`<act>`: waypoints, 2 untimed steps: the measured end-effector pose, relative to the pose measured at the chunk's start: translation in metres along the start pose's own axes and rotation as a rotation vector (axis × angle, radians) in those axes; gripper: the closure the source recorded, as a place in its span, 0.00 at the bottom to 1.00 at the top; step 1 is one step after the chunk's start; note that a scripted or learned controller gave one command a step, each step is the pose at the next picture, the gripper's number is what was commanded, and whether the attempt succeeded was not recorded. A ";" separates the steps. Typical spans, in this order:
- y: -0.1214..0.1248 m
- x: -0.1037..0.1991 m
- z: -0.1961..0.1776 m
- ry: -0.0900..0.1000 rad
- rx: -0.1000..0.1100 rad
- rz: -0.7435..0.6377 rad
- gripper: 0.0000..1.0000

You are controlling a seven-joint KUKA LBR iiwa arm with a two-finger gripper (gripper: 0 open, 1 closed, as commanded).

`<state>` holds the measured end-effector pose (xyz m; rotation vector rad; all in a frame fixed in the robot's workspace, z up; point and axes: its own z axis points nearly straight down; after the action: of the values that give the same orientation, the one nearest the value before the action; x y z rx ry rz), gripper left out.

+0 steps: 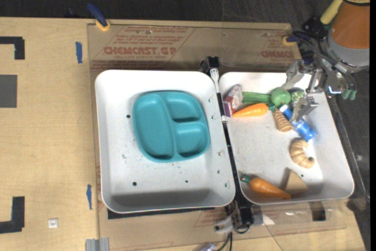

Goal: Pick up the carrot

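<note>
The carrot [251, 110] lies flat at about ten o'clock in the right bin [329, 185], tip pointing toward the dividing wall, touching a green vegetable [267, 97] on its far side. A second orange carrot [267, 187] rests at six o'clock, likely a distractor. The gripper [305, 91] hovers at one o'clock over the clutter, fingers spread with nothing between them, probably poised to descend. The left bin [117, 185] holds a teal tray [170, 124].

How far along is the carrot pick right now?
Early. Nothing looks done: one orange carrot lies near the back of the right white bin, another orange carrot near its front edge. In hand: the gripper hangs over the bin's back right, beside the green toy vegetable. Left: reach a carrot, grasp, lift.
</note>
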<state>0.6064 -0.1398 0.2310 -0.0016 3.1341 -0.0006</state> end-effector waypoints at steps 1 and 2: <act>0.039 -0.023 0.101 0.010 -0.005 -0.019 0.00; 0.033 -0.009 0.134 -0.004 -0.001 0.079 0.00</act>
<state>0.6167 -0.1069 0.0974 0.1223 3.1280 0.0010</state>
